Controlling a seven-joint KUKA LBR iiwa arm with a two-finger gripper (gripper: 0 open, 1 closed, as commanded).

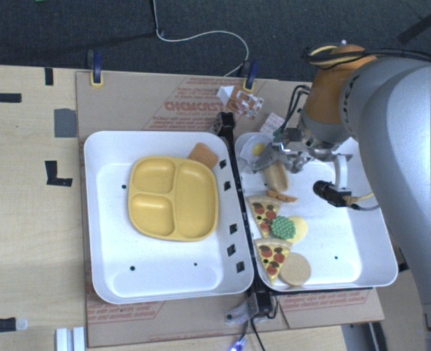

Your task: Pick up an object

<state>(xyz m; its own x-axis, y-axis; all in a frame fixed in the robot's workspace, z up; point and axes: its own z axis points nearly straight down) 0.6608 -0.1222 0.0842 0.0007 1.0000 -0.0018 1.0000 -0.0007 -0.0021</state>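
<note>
The fingers hang over the far left part of the right bin, pointing down at a tan bread-like piece; whether they are spread or clenched on it cannot be told. Nearer lie two pizza slices, a green round piece and a tan cookie. The left bin carries a yellow divided plate with a brown piece at its far right edge.

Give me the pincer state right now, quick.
Pincer: low in the right bin, over the toy food near the bin's far left corner; whether it is open, closed or holding anything cannot be told from this view.
</note>
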